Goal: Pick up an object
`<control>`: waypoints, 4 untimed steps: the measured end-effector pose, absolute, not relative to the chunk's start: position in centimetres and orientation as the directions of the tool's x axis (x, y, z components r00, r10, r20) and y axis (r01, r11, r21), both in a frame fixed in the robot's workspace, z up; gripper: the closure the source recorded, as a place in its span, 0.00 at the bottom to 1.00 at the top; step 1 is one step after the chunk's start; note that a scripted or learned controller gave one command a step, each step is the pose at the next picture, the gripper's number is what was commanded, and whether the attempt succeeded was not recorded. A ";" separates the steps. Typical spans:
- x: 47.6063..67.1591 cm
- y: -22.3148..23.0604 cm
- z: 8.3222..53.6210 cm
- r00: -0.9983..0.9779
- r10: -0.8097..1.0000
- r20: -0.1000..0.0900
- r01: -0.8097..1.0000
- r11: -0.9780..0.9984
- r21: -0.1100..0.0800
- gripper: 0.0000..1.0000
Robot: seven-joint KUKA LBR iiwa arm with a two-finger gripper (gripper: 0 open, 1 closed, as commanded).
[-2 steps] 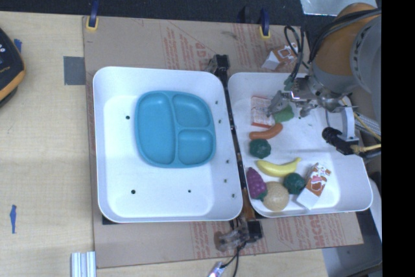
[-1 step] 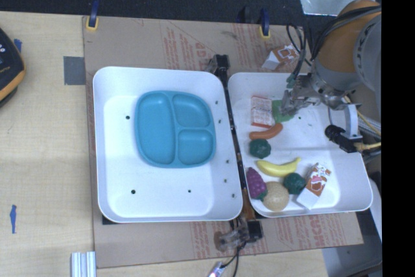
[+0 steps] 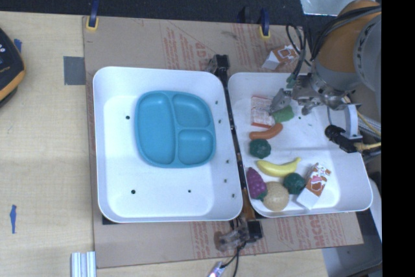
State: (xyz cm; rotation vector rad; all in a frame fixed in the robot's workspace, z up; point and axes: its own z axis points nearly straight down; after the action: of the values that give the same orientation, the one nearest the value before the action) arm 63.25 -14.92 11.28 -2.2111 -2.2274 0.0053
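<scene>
The claw (image 3: 285, 104) sits low over a green piece (image 3: 283, 115) at the right bin's (image 3: 353, 201) upper part — its grip I cannot tell — so closing and lifting come next.

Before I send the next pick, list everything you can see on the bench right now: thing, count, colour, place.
bins: 2, white, side by side on the bench
divided plate: 1, light blue, in the left bin
green block: 1, green, right bin, at the gripper
packet: 1, red and white, right bin, left of the green block
sausage: 1, orange-red, right bin, below the packet
broccoli pieces: 2, dark green, right bin
banana: 1, yellow, right bin
grapes: 1, purple, right bin, lower left
round item: 1, tan, right bin, front edge
carton: 1, white and red, right bin, lower right
gripper: 1, grey, over the right bin's upper part
</scene>
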 end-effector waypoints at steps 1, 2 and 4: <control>65.6 -17.4 9.2 -0.004 1.000 0.001 1.000 0.004 -0.003 0.00; 62.9 -17.8 9.2 -0.004 1.000 -0.001 1.000 0.004 -0.003 0.00; 65.6 -18.4 10.2 -0.003 1.000 0.000 1.000 0.003 -0.001 0.00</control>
State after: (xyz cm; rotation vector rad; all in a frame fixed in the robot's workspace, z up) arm 65.63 -18.37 10.16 -2.2182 -2.2241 0.0014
